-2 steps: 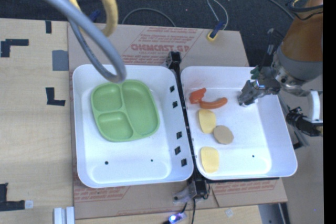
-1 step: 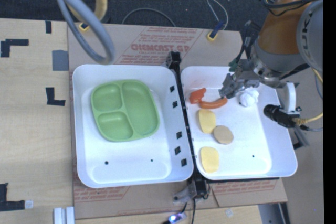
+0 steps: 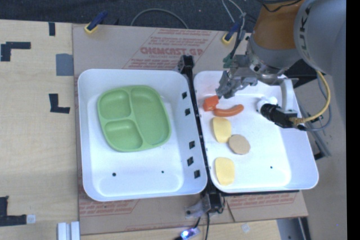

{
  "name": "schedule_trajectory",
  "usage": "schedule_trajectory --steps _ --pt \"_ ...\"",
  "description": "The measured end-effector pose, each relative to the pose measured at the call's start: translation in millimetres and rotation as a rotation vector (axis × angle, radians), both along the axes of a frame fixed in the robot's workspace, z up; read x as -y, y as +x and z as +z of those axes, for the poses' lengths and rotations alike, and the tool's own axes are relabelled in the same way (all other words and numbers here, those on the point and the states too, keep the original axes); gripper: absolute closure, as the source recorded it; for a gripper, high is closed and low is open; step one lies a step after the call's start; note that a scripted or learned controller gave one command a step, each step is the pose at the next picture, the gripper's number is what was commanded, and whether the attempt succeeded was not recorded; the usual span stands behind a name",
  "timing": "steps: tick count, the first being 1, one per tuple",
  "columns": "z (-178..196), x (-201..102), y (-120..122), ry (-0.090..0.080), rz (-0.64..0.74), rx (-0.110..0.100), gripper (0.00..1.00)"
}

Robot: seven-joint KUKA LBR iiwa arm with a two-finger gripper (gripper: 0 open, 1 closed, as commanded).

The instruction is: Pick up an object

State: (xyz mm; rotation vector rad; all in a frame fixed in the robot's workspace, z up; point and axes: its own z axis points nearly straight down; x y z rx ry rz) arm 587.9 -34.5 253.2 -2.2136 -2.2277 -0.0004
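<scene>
The grey arm with the orange band (image 3: 287, 3) enters from the three o'clock side, and its tool (image 3: 228, 90) is low over the upper left part of the right shallow white bin (image 3: 292, 168). The tool's fingers are dark and seen from above, so one cannot tell if they are spread or pressed together. Just at the seven o'clock side of the tool lies a small round orange-red piece (image 3: 210, 103), very near or touching the fingertips; nothing is seen clearly between the fingers. Beside it, at four o'clock from the tool, lies a long orange sausage-shaped piece (image 3: 228, 111). Below it, toward six o'clock, are a yellow oval piece (image 3: 221, 130), a tan round piece (image 3: 239, 144) just beside that one, and a second yellow piece (image 3: 224, 170) near the bottom edge of the bin. The left shallow white bin (image 3: 135, 180) holds a light green plastic plate with three compartments (image 3: 134, 118). Both bins rest on a brown cardboard sheet (image 3: 163, 45) on the wooden surface (image 3: 34, 137).
</scene>
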Motion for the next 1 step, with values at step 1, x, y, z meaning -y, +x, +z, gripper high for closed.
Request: schedule_trajectory --steps 1 --pt "-17.3 -53.8 15.0 -0.001 0.0 -0.002 1.0"
